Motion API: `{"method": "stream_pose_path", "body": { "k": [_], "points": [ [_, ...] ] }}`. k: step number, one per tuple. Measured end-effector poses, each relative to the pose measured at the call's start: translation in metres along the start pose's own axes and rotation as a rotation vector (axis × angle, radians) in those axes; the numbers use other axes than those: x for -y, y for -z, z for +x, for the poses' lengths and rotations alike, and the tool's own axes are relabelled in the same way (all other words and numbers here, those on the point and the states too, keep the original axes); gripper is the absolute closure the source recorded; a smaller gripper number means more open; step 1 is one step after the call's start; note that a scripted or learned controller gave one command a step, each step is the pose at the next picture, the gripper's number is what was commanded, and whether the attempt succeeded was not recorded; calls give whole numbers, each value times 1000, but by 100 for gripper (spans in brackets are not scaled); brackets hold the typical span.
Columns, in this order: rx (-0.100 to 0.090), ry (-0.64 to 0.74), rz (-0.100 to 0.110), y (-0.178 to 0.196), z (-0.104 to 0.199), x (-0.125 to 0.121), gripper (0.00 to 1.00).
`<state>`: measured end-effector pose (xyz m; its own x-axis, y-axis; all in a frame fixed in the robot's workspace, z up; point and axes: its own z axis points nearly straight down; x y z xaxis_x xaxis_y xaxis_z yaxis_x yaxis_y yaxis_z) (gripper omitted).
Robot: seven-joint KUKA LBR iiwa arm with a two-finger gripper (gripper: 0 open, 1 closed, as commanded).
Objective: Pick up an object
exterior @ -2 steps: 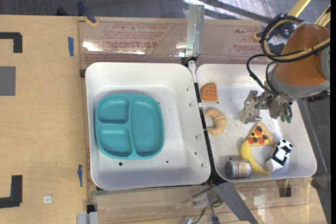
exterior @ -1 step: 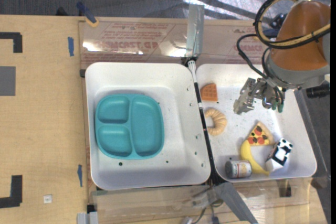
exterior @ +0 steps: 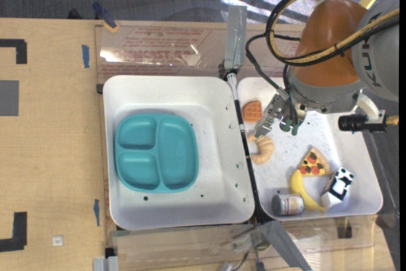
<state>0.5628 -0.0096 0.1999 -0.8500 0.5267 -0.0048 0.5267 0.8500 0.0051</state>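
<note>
- Your gripper (exterior: 273, 120) hangs low in the right bin (exterior: 371, 200), close to the divider — well placed for the croissant (exterior: 263, 149) just below it. I cannot tell how the claw is set.
- The pickable things cluster in that bin: a waffle piece (exterior: 252, 111) beside the gripper, a pizza slice (exterior: 313, 163), a banana (exterior: 301, 190), a small can (exterior: 287, 204) lying on its side, and a black-and-white toy (exterior: 338, 186).
- They look like smooth moulded play food — the curved croissant would likely roll if nudged.
- The left bin (exterior: 127, 95) holds a glossy teal divided plate (exterior: 157, 152).
</note>
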Motion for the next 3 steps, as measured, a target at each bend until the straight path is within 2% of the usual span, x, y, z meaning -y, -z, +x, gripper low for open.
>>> {"method": "stream_pose_path", "body": {
  "k": [1, 2, 3],
  "points": [
    [-4, -157, 2, 18, 75, -51, 100],
    [-7, -222, 2, 20, 167, -110, 100],
    [-3, 176, 1, 16, 182, -159, 100]
  ]
}}
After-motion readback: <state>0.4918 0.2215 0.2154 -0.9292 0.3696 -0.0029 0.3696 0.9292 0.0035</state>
